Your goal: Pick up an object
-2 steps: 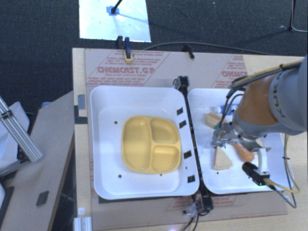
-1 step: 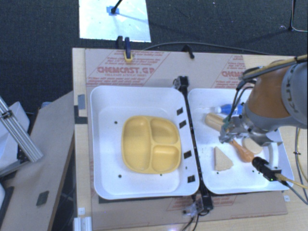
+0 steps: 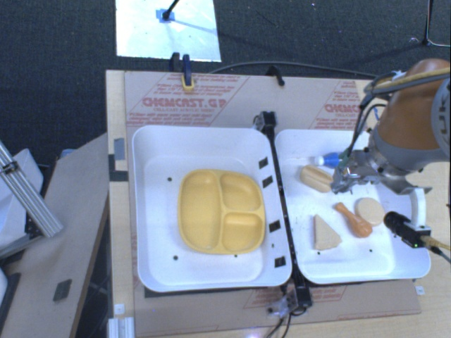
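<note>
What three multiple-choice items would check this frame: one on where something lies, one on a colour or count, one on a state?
1. Where does the yellow divided plate lie?
A. In the left bin
B. In the right bin
C. On the floor

2. How many compartments does the plate have?
A. Two
B. Three
C. Five

3. What is the state of the wedge-shaped piece?
A. Held in the air by the gripper
B. Stacked on the plate
C. Lying on the right bin's floor, apart from the gripper

Answers:
1. A: the plate sits in the middle of the left bin.
2. B: one long section on the left and two smaller ones on the right.
3. C: it rests near the bin's front, below the gripper in the picture, with white floor between them.
</note>
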Robot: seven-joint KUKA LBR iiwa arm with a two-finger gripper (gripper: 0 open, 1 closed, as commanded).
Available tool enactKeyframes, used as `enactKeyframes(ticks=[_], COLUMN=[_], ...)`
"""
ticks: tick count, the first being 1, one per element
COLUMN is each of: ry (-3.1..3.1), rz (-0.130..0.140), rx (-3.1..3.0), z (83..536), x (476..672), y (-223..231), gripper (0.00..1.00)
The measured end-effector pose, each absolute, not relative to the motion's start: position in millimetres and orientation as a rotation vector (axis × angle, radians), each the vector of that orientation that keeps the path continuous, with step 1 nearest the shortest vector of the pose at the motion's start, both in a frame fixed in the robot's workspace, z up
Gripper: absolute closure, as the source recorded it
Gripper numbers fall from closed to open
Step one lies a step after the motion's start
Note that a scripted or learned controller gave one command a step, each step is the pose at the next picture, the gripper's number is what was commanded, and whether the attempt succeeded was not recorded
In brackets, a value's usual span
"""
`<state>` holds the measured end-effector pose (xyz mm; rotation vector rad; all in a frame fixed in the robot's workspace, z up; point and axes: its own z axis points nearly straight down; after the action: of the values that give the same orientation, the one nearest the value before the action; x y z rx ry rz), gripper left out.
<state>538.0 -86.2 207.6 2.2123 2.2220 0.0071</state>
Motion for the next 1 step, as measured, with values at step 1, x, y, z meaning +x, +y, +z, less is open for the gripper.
enactKeyframes(ticks=[1], ry=[2.223], rz=[0.007], rx=[2.212], z=[261.3], x=[539.7], y=[-86.4], gripper=[1.0])
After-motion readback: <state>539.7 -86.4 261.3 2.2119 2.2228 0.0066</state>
